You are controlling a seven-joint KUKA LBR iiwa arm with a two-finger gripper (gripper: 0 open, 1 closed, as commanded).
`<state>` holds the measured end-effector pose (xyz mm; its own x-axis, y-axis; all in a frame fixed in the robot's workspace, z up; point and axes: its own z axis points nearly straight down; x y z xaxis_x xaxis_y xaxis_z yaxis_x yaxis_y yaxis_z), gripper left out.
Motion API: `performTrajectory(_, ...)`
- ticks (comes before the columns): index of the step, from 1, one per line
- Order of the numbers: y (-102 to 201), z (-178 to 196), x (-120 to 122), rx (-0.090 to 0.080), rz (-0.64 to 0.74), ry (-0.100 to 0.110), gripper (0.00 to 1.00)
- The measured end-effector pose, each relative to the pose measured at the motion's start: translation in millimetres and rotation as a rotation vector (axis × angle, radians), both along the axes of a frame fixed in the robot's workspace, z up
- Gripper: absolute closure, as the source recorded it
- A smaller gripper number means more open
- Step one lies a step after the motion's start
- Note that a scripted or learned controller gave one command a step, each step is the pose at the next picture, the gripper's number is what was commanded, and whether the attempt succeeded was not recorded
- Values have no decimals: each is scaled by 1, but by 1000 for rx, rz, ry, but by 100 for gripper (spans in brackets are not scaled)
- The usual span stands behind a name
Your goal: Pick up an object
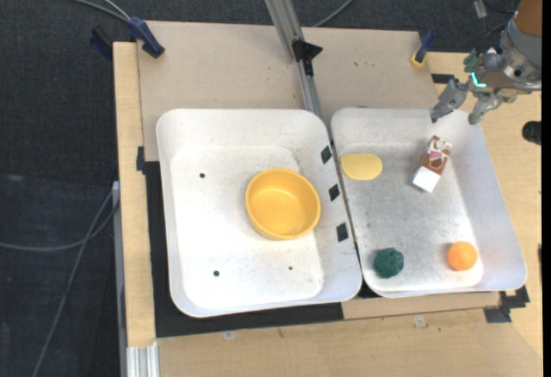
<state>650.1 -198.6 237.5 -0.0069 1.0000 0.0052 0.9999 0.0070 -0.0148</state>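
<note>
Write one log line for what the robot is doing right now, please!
gripper: open, nothing held, over right bin far edge | small carton just below it | yellow bowl in left bin | pick not begun

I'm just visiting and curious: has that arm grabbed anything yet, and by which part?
Nothing is held. The tool hangs open above the far edge of the right bin, with no object between its fingers.
</note>
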Motion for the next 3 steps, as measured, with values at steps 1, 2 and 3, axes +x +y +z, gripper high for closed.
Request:
performTrajectory(1, 0, 2, 1, -1, 0, -3, 0)
performTrajectory(2, 1, -64, 3, 0, 1, 6, 0)
performTrajectory(3, -4, -115, 3, -7, -1, -14, 0)
